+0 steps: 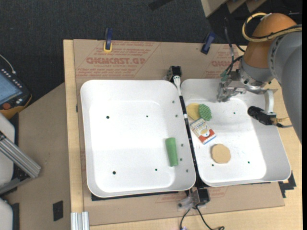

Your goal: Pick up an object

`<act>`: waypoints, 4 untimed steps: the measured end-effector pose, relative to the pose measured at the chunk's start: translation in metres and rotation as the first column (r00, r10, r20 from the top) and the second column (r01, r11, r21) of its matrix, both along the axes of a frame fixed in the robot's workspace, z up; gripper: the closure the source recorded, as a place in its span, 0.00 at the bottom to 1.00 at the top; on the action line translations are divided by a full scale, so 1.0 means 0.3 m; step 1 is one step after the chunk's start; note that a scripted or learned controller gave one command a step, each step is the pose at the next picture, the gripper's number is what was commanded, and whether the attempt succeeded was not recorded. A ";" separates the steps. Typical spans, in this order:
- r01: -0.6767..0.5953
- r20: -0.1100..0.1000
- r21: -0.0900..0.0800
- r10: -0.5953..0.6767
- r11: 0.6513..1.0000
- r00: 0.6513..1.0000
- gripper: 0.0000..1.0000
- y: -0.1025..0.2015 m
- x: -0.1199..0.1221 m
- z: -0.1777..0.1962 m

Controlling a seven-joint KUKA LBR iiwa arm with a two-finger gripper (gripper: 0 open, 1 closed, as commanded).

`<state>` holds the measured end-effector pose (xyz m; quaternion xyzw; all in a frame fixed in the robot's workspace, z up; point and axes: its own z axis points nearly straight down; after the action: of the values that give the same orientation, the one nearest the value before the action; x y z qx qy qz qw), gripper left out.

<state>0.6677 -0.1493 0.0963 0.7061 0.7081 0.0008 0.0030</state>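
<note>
Round tan disc [221,154] near right bin's [268,174] front edge untouched; claw [228,92] over rear corner, finger state indeterminable; approach step, next: descend onto chosen object.

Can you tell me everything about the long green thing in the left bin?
The long green thing is a short, straight block or stick with squared ends, plain green all over and matte, maybe foam or plastic. It lies flat on the floor of the left bin, pointing roughly up and down the picture with a slight tilt. It sits near the bin's right wall, toward the lower right corner, just short of the wall. Nothing rests on it or grips it, and no other object lies beside it.
</note>
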 end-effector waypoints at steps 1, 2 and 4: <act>0.010 -0.003 -0.001 -0.010 1.000 1.000 1.00 -0.270 -0.165 0.187; -0.001 0.003 0.000 0.001 1.000 1.000 1.00 -0.158 0.006 0.307; 0.006 -0.007 0.002 -0.006 1.000 1.000 1.00 -0.124 -0.091 0.455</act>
<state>0.6406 -0.1864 0.2327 0.7084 0.7058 -0.0008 -0.0002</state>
